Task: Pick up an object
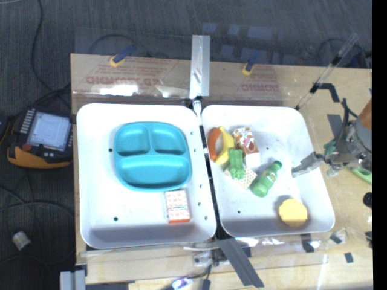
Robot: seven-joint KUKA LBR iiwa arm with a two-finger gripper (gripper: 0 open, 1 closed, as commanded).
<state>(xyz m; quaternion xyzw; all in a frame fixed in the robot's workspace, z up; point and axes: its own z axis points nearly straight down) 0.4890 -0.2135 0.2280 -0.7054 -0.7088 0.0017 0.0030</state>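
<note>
The right bin [314, 213] holds several small things. An orange and yellow toy [217, 145] lies by the left wall, with a red and white box [245, 141] beside it. Below them are a green leafy toy [236, 164] and a green bottle [265, 179] lying tilted. A yellow round piece [292, 212] sits near the front right corner. My gripper [320, 160] hangs at the bin's right wall, to the right of the bottle and above the yellow piece, with nothing seen in it.
The left bin [97, 216] carries a blue divided plate [152, 153] and a small red and white carton [177, 206] in front of it. A metal divider [200, 65] stands behind the bins. Cables and brackets crowd the bench's right side [347, 119].
</note>
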